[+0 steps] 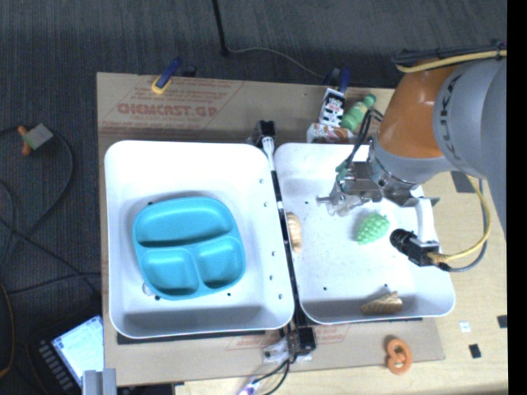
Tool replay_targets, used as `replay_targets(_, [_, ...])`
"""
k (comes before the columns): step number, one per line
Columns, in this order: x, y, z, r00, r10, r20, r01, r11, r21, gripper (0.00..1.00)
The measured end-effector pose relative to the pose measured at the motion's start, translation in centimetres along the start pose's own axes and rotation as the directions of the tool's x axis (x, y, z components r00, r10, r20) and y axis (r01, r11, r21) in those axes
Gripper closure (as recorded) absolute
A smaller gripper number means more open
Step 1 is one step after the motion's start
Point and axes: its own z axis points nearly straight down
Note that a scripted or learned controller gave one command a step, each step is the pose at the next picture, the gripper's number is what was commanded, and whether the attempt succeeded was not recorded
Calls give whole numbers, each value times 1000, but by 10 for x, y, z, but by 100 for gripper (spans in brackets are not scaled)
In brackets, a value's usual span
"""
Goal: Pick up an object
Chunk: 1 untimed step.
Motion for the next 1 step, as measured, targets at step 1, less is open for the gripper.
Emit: replay_targets(1, [0, -1, 1, 1000, 1, 0, -1, 1000, 2, 0])
